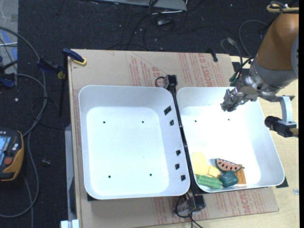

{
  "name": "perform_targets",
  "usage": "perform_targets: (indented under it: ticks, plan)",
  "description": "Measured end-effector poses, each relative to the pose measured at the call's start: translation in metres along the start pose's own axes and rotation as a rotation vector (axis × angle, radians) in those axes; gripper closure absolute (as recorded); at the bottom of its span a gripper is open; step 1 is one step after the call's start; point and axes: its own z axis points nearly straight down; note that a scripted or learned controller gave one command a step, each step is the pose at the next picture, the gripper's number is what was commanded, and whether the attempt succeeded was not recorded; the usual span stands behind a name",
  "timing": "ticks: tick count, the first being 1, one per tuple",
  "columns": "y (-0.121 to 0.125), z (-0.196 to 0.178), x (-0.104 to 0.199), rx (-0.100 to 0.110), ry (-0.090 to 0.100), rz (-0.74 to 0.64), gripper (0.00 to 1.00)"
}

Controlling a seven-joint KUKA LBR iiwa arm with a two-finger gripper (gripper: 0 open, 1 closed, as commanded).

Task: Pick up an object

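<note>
Clustered in the right bin's [266,141] near corner lie five toys: one yellow block [200,163], one green pickle [208,182], one watermelon slice [229,165], one teal piece [229,178], one orange piece [241,176]. Two bins; the left bin [123,141] sits beside it. My gripper [230,101] hovers over the right bin's far side, touching nothing I can see.

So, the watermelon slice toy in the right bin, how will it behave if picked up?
The watermelon slice looks thin and flat, so probably rigid, light, unlikely to roll. It leans on the toy pile, touching the teal piece, so lifting may disturb neighbours.

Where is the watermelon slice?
The watermelon slice lies in the right bin, near its front edge, beside a yellow block and green toys.
</note>
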Motion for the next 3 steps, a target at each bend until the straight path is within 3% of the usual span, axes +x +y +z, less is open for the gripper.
perform_targets:
  ticks: [2, 3]
  plan:
    - [0.017, -0.010, 0.108, -0.001, 0.000, -0.001, 1.00]
    - [0.029, 0.007, 0.164, 0.000, 0.000, -0.001, 1.00]
